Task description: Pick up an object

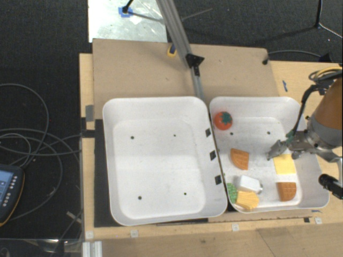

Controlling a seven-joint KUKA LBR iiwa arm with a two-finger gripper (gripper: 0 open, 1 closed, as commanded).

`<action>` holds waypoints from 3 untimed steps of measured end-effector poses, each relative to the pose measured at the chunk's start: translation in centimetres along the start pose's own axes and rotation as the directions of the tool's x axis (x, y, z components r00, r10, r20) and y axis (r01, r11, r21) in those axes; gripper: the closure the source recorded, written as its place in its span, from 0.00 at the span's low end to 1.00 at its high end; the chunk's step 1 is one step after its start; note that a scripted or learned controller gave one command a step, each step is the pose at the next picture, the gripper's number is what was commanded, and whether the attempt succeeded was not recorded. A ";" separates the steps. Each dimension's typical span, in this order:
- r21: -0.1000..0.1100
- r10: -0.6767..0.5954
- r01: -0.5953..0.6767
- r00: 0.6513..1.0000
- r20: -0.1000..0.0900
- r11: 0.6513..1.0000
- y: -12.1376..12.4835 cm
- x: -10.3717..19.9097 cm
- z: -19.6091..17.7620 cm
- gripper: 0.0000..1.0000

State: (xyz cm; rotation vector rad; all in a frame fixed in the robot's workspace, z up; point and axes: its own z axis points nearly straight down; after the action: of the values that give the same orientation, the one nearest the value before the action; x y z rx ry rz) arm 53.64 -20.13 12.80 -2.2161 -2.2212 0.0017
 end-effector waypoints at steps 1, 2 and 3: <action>-0.007 0.001 -0.001 1.000 0.003 1.000 0.2 -0.2 -1.4 1.00; -0.011 0.001 -0.001 1.000 0.005 1.000 -0.6 -0.5 -7.2 1.00; -0.010 -0.003 0.003 1.000 0.005 1.000 -0.4 -0.5 -11.4 1.00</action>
State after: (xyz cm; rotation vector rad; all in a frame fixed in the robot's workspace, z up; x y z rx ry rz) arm 53.23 -20.70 24.16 -2.2206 -2.2320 -0.0046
